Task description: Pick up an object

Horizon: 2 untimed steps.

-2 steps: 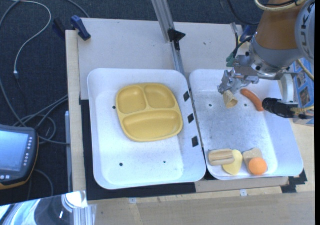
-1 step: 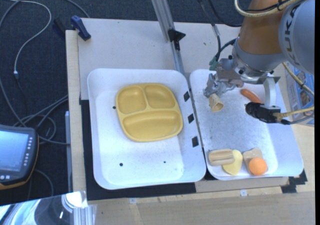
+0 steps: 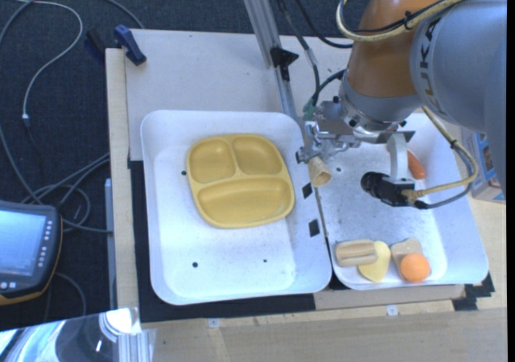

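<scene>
My gripper [image 3: 319, 161] hangs over the rim between the two bins, at the left edge of the right bin [image 3: 451, 224]. A small tan piece [image 3: 320, 174] sits between its fingertips, and the gripper is shut on it. At the right bin's front lie a tan bun [image 3: 355, 252], a pale yellow piece [image 3: 374, 266], an orange ball [image 3: 414, 268] and a tan block [image 3: 407, 248]. An orange carrot-like piece [image 3: 415, 166] shows near the bin's right side, partly behind the arm.
The left bin [image 3: 233, 272] holds a yellow divided plate [image 3: 240, 178]. A black part of the arm [image 3: 386, 189] with a yellow cable juts over the right bin's middle. A metal pole [image 3: 261, 14] rises behind the bins.
</scene>
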{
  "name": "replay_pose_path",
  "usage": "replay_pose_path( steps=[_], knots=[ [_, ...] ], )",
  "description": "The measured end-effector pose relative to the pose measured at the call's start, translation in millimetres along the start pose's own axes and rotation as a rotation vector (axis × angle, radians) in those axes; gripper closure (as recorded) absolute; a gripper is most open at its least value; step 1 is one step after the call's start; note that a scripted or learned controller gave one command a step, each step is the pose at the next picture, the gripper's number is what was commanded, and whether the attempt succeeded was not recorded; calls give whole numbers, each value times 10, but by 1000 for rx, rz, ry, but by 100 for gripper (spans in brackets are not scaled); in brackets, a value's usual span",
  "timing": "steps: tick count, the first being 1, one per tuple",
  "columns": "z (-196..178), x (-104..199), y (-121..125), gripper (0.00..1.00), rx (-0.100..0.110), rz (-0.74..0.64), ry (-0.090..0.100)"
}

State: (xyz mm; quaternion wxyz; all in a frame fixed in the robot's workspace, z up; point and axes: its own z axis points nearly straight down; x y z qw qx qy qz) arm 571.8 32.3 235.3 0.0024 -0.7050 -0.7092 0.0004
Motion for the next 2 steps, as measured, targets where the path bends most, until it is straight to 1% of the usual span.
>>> replay_pose_path(
  steps=[1,2],
  knots=[
    [-80,578,1,100,-5,-2,1],
    [-79,535,5,0,-4,5,-2]
  ],
)
